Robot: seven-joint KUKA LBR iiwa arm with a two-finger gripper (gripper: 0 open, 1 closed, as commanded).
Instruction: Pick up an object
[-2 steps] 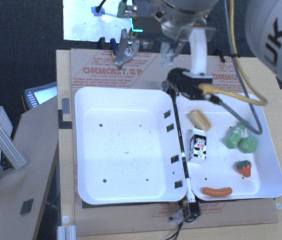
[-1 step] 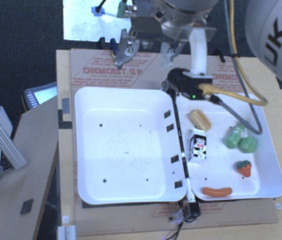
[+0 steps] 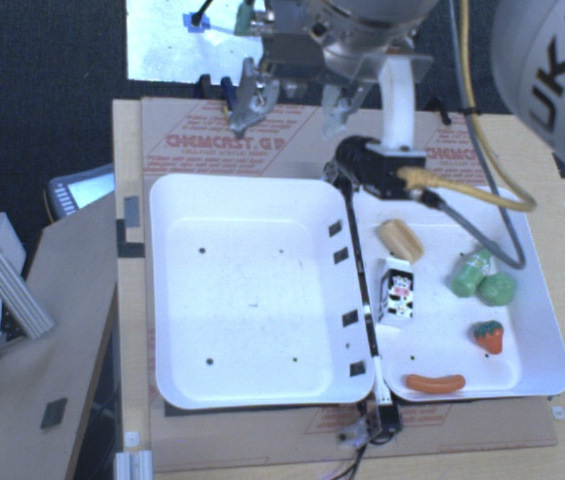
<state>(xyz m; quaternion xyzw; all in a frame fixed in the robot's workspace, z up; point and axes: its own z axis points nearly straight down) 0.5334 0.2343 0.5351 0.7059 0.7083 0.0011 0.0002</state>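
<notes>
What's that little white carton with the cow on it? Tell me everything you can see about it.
The small carton is a white box, like a toy milk pack, with a black-and-white cow picture and a blue strip at its upper end. It lies flat on the floor of the right bin, close to the divider between the bins, tilted slightly. A tan bread-like piece sits just above it; whether they touch is unclear. Nothing is gripping it.

**Bright, even light; soft focus near the lens**

Diffuse light from above washes the two white bins (image 3: pixel 252 298) nearly flat, with faint shadows along their rims. A glaring pale patch (image 3: pixel 187 23) sits by the top edge. The arm (image 3: pixel 552 48) at the top right corner is blurred. The picture is slightly grainy throughout.
</notes>
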